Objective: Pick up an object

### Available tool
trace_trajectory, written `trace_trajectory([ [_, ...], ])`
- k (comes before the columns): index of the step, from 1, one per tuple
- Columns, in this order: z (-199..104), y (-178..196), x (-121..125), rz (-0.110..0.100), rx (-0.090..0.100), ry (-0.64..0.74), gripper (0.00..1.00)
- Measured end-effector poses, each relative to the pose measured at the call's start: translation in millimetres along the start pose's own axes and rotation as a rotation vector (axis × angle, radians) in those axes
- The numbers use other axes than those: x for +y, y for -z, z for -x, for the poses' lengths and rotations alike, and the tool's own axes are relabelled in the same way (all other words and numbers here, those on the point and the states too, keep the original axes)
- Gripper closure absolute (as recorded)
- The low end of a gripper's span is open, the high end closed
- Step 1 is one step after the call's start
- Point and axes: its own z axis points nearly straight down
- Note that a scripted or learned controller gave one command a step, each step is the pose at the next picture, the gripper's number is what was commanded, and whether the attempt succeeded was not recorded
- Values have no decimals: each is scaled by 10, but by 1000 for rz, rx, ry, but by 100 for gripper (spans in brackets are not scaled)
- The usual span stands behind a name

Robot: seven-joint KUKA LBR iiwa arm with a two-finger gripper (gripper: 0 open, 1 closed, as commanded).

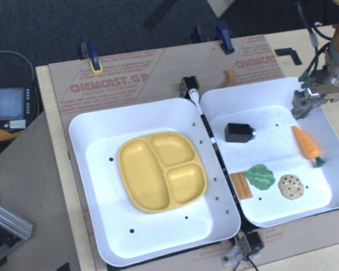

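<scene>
The right bin (260,99) holds a small black block (238,132) near its left wall, a green leafy piece (260,176), a round speckled cookie (291,186) and an orange carrot (306,142) toward the right wall. My gripper (302,103) hangs over the bin's far right corner, just above and behind the carrot's top end. Nothing is seen held in it.
The left bin (99,176) carries a yellow divided plate (161,170) in its middle. A ridge with black screws (214,149) separates the two bins. Blue clamps (93,56) stand at the board's far edge. An orange tag (240,186) lies by the right bin's left wall.
</scene>
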Motion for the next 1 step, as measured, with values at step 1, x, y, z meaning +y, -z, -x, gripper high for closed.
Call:
trace_trajectory([
  [1,-575,-92,-34,-9,5,4,100],
])
